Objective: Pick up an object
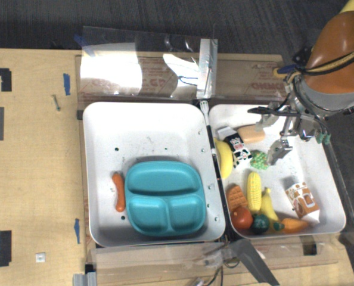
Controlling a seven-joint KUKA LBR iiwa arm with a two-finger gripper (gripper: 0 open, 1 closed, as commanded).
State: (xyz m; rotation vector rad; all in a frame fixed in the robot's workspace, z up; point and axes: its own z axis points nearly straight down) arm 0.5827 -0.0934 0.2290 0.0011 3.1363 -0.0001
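My gripper hangs in the right bin, whether parted or closed I cannot tell, holding nothing I can see, beside the green toy and corn cob.

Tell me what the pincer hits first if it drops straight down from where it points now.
Probably bare floor of the right bin: the pincer hangs just right of the green toy. Depth is unclear, so it might clip that toy.
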